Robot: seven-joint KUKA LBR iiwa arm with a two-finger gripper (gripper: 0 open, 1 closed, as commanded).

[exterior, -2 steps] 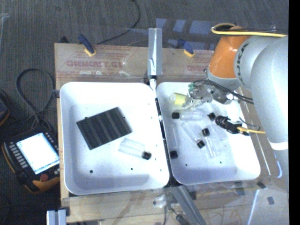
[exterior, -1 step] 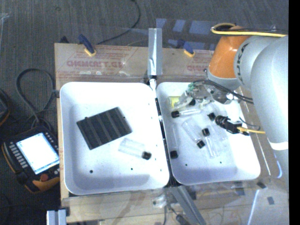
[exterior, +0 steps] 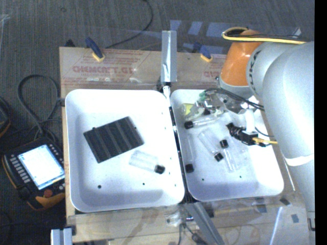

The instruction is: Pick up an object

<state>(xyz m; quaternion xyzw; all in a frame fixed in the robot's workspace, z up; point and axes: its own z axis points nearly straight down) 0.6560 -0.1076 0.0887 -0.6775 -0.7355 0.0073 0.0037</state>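
Camera view looks down on two white bins, with the grey arm (exterior: 286, 91) and its orange band (exterior: 239, 65) coming in over the right bin (exterior: 265, 188). The gripper (exterior: 217, 103) sits low at the far end of that bin, amid a clutter of parts, and whether its fingers are spread or pressed together cannot be told from this angle; nothing can be made out between them. Just beside the gripper, toward the middle wall, lies a yellowish clear item (exterior: 188, 107) and a clear tube with a black cap (exterior: 196, 121). Nearer the front of the bin from the gripper lie more clear plastic tubes (exterior: 209, 139) with small black caps (exterior: 224, 143), and another clear tube (exterior: 236, 160) further on. A lone black cap (exterior: 189, 168) rests well apart, by the middle wall. Across that wall, in the left bin (exterior: 76, 111), a black ribbed plate (exterior: 113, 138) lies flat, and near it a clear tube with a black end (exterior: 146, 163)
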